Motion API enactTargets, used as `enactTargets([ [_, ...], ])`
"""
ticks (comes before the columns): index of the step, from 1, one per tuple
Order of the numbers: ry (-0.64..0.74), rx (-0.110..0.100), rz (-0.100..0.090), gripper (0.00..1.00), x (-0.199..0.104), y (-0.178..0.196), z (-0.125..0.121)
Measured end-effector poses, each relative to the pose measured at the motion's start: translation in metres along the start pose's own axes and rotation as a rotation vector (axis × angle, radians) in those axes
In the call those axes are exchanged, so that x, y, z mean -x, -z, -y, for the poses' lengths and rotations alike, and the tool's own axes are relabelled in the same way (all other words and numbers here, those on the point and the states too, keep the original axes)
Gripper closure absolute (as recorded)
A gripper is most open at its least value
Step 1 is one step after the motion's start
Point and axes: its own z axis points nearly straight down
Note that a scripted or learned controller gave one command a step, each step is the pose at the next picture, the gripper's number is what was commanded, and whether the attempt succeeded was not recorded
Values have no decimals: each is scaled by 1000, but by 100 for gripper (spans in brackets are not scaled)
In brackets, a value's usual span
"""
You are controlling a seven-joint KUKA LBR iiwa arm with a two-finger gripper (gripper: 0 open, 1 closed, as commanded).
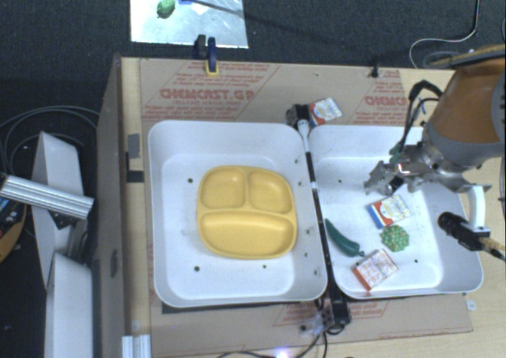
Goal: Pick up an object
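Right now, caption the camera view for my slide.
Tool over right bin above small packets and green pepper; yellow tray in left bin.

small red-white packet (390, 210), green bumpy ball (394, 237), orange packet (375, 269), green pepper (343, 239), flat in right bin (466, 277)

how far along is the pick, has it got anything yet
Nothing looks picked yet. The gripper hangs over the right bin, above the small card, and I see nothing between its fingers. The green ball, green pepper and orange packet lie on the bin floor; the yellow tray sits in the left bin. Descending, closing and lifting are left.
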Motion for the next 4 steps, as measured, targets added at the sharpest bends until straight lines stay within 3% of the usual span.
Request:
enactTargets([
  [1,-3,2,2,0,50,-94,9],
  [2,0,4,3,0,93,-61,-52],
  [3,-2,13,6,0,51,-100,-28],
  [4,-2,15,4,0,64,-101,51],
])
